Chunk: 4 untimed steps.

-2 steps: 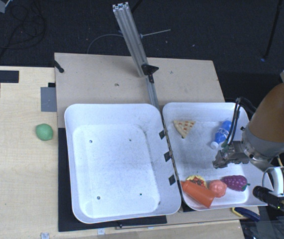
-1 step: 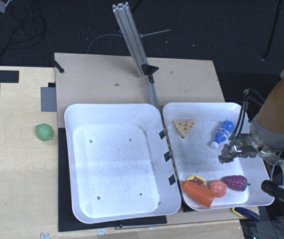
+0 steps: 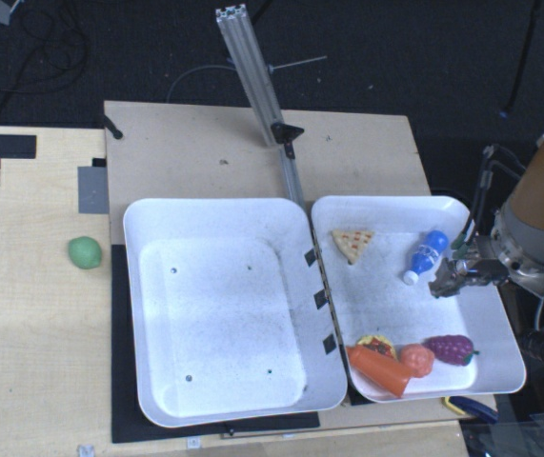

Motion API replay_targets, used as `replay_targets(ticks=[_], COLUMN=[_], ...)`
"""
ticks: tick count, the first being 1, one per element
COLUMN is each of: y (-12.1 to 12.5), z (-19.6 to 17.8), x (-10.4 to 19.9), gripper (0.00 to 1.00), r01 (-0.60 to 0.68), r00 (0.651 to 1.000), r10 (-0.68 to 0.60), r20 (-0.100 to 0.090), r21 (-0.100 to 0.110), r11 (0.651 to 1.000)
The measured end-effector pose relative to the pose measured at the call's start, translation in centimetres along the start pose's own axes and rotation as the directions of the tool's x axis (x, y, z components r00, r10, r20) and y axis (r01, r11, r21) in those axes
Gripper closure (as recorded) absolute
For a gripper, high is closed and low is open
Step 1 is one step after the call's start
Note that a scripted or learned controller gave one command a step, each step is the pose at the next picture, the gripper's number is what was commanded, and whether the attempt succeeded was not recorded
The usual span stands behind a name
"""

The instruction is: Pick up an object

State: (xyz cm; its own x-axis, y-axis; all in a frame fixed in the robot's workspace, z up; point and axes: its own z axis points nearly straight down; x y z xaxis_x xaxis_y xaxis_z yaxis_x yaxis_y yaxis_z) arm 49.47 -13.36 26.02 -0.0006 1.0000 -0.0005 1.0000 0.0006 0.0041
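My gripper (image 3: 446,284) hangs over the right side of the right bin (image 3: 386,209), just to the right of and below a small blue bottle (image 3: 426,255) with a white cap that lies tilted. A pizza slice toy (image 3: 352,244) rests near the bin's upper left. Along the bin's near edge lie an orange carrot (image 3: 379,369), a yellow-and-red toy (image 3: 375,343), a pinkish-red fruit (image 3: 416,359) and a purple bunch of grapes (image 3: 451,349). Nothing is visible between the gripper's tips.
The left bin (image 3: 148,219) adjoins the right one, joined by black clips. A green ball (image 3: 86,252) lies on the wooden bench to the left. A metal rail (image 3: 252,69) slants up behind the bins. A blue-and-yellow item (image 3: 472,407) sits below the right bin.
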Motion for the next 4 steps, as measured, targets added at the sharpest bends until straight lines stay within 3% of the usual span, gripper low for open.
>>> replay_targets(ticks=[1,4], y=[1.2,5.2], z=[1.7,1.3], x=[5.2,20.0], gripper=[1.0,1.0], r01=[0.003,0.002], r00=[1.0,1.0], r10=[-0.003,-0.002], r20=[-0.001,-0.001], r21=[0.006,0.006], r11=[1.0,1.0])
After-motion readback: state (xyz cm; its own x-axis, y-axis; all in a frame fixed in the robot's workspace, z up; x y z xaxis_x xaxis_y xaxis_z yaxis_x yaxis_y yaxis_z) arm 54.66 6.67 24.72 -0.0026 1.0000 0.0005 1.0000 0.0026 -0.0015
